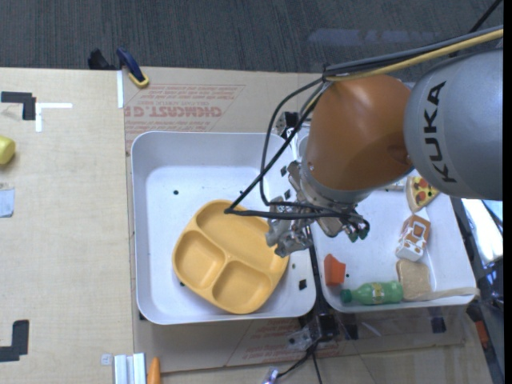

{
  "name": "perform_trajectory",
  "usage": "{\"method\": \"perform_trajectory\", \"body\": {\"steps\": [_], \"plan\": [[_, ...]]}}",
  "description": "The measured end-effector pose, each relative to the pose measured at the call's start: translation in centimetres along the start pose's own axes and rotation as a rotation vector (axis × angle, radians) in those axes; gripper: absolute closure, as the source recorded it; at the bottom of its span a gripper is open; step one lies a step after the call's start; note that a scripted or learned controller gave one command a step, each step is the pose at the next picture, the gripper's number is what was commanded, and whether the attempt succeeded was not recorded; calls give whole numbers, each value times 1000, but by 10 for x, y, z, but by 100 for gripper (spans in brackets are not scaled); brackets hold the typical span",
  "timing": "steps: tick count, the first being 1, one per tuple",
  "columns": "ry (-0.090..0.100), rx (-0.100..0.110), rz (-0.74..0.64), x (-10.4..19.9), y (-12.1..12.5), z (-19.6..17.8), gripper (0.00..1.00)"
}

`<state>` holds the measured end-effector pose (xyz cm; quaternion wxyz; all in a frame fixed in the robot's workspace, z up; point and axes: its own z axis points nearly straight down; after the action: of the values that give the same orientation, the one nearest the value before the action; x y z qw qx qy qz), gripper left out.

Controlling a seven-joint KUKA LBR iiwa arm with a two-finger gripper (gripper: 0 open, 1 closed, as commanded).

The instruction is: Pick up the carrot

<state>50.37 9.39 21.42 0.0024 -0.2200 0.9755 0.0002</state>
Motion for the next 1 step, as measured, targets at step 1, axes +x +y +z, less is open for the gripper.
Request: {"method": "perform_trajectory", "body": {"steps": [1], "plan": [[3, -2, -348, -19, 53, 122, 100]]}}
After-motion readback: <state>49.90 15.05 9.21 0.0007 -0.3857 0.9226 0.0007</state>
